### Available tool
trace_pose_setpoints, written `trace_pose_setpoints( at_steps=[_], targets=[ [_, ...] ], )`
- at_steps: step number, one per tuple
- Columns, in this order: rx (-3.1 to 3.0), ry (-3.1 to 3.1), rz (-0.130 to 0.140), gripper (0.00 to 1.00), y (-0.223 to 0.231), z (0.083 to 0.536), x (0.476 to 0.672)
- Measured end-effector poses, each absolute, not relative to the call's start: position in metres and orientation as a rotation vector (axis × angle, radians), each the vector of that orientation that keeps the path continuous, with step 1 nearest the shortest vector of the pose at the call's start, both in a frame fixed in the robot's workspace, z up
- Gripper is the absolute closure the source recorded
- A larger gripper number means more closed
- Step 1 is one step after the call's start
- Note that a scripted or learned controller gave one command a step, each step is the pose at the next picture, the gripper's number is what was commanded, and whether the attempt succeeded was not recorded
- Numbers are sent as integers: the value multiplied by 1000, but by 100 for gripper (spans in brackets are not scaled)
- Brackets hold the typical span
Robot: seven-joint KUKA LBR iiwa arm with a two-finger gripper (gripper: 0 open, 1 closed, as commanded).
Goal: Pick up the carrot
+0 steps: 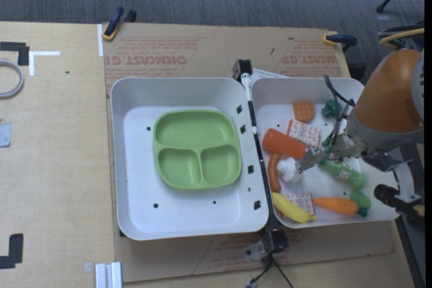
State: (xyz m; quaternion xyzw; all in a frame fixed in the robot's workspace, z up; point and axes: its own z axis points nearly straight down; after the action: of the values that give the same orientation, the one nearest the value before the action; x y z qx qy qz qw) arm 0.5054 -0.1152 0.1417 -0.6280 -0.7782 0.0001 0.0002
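The carrot (335, 206), orange with a green top, lies flat near the front right corner of the right bin (273, 88). My gripper (309, 160) hangs low over the middle of that bin, above and to the left of the carrot and apart from it. Its tip is close to a small white item (289, 169). The grey arm with its orange band (395, 94) comes in from the right and hides part of the bin's right side.
Around the gripper lie an orange-red sausage (283, 143), a green bottle (344, 174), a yellow banana (291, 208), a red-white packet (305, 133) and an orange cracker (304, 110). The left bin (128, 165) holds a green divided plate (198, 148).
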Motion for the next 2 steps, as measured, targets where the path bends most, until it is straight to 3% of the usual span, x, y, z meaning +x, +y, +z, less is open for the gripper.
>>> trace_pose_setpoints(
  at_steps=[1, 2],
  targets=[
    [-1898, -2505, -1, 0, -57, 192, 549],
    [-1972, -2448, 1, 0, -89, 230, 607]
  ],
)
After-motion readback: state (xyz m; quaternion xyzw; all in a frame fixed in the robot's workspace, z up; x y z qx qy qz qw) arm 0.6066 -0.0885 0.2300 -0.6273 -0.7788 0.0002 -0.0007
